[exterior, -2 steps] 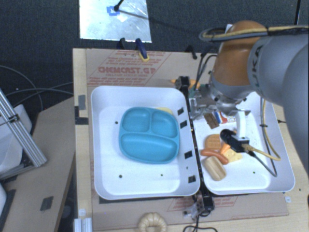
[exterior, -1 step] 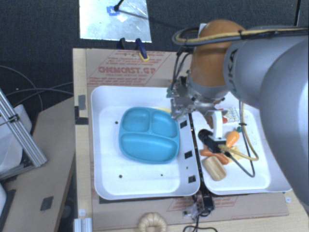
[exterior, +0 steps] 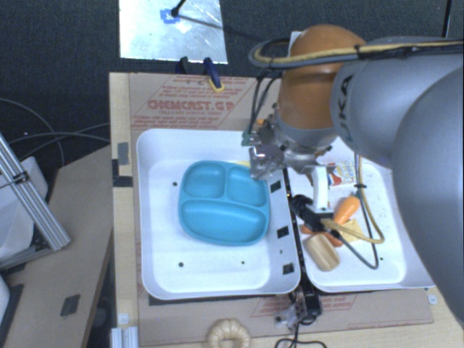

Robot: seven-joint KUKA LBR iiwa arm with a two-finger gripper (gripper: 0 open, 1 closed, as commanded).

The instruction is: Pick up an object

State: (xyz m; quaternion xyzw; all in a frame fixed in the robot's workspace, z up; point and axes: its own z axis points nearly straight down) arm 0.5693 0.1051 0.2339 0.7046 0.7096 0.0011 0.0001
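A blue divided plate (exterior: pixel 221 202) lies in the left bin (exterior: pixel 163 274), slightly right of its middle. My gripper (exterior: pixel 261 164) hangs over the plate's far right rim, close to the wall between the two bins. The big grey arm with its orange band reaches in from the right and hides much of the right bin (exterior: pixel 388 270). In that bin I see an orange carrot (exterior: pixel 348 208), a tan bread-like piece (exterior: pixel 322 253) and a white and red packet (exterior: pixel 341 173). Nothing is visibly held.
A pale yellow item (exterior: pixel 353 230) and a small red piece (exterior: pixel 312 230) lie near the carrot. A dark cable loops over the right bin's floor. The bins rest on brown cardboard (exterior: pixel 190 104); a beige ring (exterior: pixel 228 333) lies at the front edge.
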